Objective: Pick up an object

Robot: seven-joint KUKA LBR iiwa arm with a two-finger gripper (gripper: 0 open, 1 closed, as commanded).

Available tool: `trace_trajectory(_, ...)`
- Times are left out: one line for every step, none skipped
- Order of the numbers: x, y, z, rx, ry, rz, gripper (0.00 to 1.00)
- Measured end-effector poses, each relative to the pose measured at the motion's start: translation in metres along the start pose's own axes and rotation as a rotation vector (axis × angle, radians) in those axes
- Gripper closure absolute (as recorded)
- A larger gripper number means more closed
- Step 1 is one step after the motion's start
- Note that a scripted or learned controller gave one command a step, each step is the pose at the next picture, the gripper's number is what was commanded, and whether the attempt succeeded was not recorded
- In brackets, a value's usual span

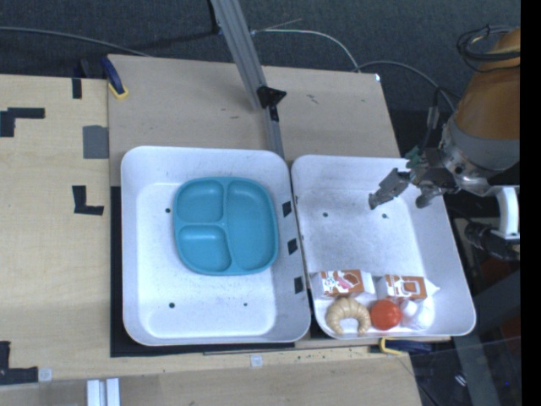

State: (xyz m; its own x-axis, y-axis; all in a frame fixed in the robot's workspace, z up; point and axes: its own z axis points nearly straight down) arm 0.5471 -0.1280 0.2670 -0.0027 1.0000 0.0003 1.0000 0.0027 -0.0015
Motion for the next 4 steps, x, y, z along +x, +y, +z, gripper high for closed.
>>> trace_trajectory(0.000,0.000,0.000,0.000,0.000,0.000,0.00)
trace_trajectory(-0.008,-0.004,0.060,0.006,0.000,0.002,0.00)
trace_trajectory(0.000,-0.012,0.111,0.005,0.001,0.001,0.00)
trace_trajectory(0.004,-0.010,0.156,0.006,0.001,0.001,0.00)
